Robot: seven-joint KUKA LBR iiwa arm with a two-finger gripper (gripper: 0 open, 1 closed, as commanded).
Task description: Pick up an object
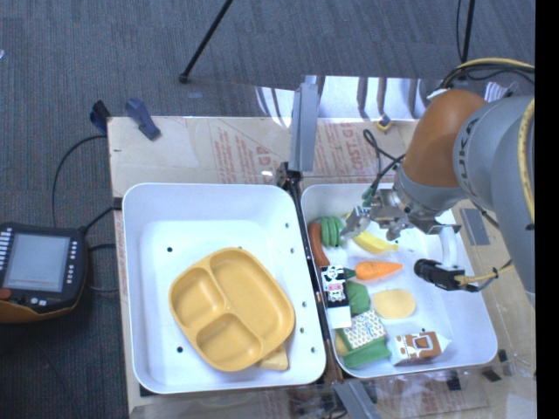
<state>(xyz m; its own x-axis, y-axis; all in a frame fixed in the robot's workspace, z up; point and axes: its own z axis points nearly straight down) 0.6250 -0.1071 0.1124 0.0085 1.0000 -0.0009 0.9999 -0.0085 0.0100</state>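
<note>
My gripper (374,223) hangs over the back part of the right bin (476,317), its two fingers spread open. Directly below and just in front of the fingertips lies a yellow banana (374,243), not held. An orange carrot (379,271) rests just in front of the banana. To the gripper's left lie a green ribbed toy (331,230) and a red-orange sausage (315,243). Nearer the front are a cow-patterned carton (333,285), a yellow disc (394,304), a patterned box (362,328) and a small orange-and-white carton (417,346).
The left bin (157,225) holds a yellow divided plate (231,308) with a yellow piece (275,362) poking out under its front edge. A metal divider post (304,129) stands behind the bins. A teach pendant (39,269) lies on the floor at far left.
</note>
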